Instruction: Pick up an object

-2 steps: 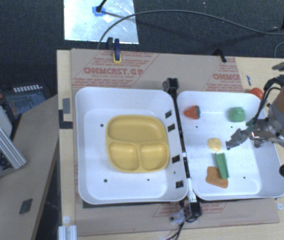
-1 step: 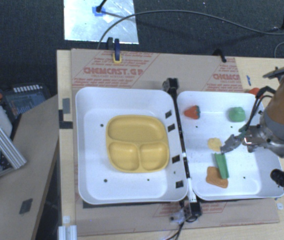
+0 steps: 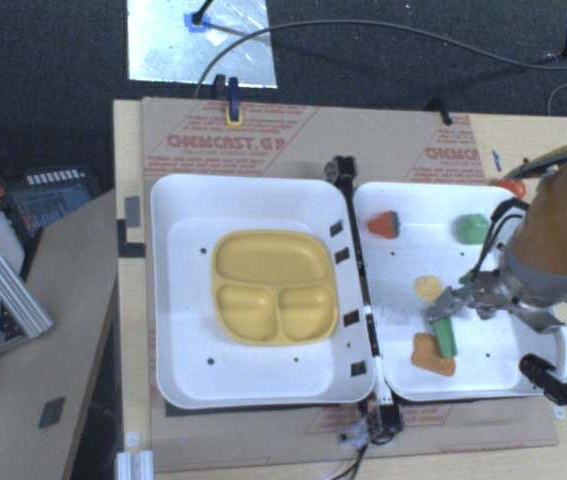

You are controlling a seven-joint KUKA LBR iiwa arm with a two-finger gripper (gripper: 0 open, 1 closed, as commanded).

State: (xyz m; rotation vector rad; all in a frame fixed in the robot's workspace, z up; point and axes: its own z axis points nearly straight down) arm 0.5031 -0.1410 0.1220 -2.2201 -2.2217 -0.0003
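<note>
Green stick-shaped object point(image 3: 445, 336) lies in right bin point(image 3: 403, 268), near front edge, lower end touching orange piece point(image 3: 432, 355). Gripper point(image 3: 447, 308) sits right at stick's upper end; whether fingers are apart or closed on it, cannot tell. Pale yellow round piece point(image 3: 428, 287) just beside gripper. Red-orange item point(image 3: 384, 224) and green item point(image 3: 472, 228) toward back of bin. Left bin point(image 3: 178, 268) holds yellow divided tray point(image 3: 270, 286).

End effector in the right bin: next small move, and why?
Probably ease straight down onto the green stick. The end effector sits right over its upper end, and the orange piece touches its lower end, so sideways travel risks nudging both.
</note>
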